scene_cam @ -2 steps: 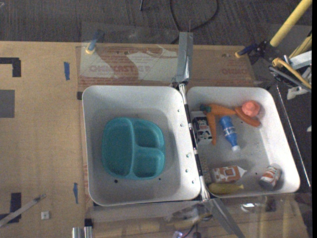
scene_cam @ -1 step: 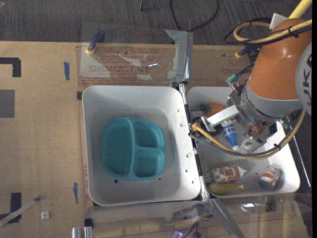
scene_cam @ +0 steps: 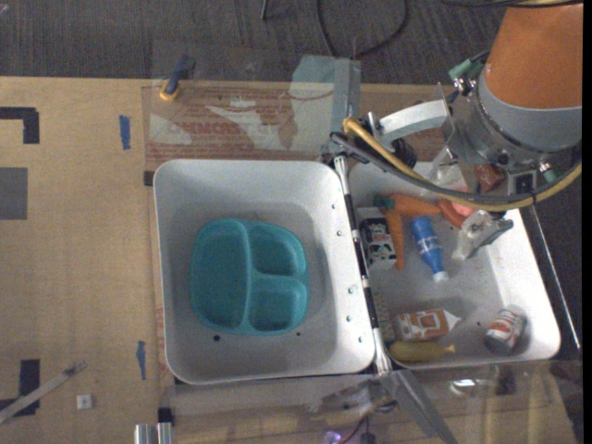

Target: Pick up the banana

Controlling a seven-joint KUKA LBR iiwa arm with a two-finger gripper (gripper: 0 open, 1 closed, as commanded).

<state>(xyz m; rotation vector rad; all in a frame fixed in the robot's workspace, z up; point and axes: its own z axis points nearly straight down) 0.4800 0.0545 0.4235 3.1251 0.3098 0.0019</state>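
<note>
The yellow banana (scene_cam: pixel 421 350) lies flat against the near wall of the right bin (scene_cam: pixel 541 289), close to that bin's near left corner. My gripper (scene_cam: pixel 481 232) hangs over the far right part of the same bin, well away from the banana and up-right of it. The grey and orange arm covers the bin's far right corner. Nothing shows in the gripper's grasp.
Just above the banana is a small brown-and-white carton (scene_cam: pixel 425 324), with a can (scene_cam: pixel 504 329) to its right. A blue bottle (scene_cam: pixel 427 246), an orange carrot (scene_cam: pixel 400 239), a black-and-white box (scene_cam: pixel 376 239) and a red item (scene_cam: pixel 458 213) lie farther back. The left bin (scene_cam: pixel 171 248) holds a teal divided plate (scene_cam: pixel 248 276).
</note>
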